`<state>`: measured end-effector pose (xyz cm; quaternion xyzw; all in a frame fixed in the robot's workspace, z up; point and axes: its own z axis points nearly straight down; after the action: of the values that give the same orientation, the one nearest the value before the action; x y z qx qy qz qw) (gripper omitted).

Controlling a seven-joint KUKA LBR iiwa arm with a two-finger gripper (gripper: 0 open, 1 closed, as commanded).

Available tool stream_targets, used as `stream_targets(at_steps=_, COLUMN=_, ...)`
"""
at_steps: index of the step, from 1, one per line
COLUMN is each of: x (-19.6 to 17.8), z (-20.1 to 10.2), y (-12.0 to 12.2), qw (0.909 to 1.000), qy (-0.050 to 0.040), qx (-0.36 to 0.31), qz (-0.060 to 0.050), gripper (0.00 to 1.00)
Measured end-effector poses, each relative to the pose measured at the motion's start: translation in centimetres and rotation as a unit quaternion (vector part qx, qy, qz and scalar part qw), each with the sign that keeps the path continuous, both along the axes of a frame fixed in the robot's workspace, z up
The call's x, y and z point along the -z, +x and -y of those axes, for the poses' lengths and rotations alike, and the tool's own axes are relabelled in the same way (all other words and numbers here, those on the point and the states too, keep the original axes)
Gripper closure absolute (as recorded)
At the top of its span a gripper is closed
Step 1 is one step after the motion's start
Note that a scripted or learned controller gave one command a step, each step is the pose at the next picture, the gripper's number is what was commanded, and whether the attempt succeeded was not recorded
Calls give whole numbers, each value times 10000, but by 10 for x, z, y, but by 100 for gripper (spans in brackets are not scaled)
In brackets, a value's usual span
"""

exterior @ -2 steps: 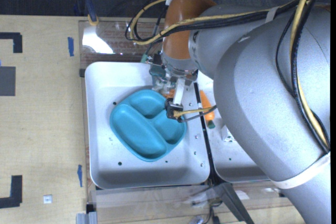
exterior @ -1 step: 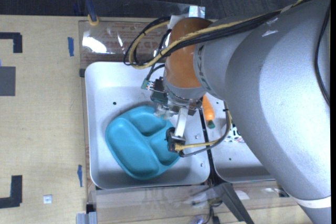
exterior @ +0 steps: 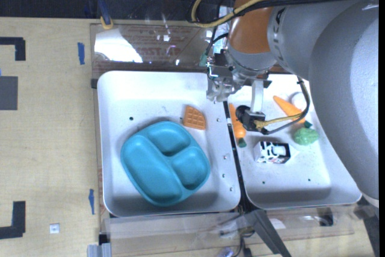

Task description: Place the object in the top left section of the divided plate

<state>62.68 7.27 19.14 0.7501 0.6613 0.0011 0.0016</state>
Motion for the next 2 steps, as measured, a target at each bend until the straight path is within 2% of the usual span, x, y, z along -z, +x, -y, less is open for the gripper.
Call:
stream_targets(at_steps=1, x=-33, z=32, y=26, qw=9859, qy=-7, qx=-1673, qz=6, gripper=100)
stream_targets(at_steps=2, x=7, z=42, y=40, qw=9603, qy=0, qx=-2789, qz=-24, gripper=100)
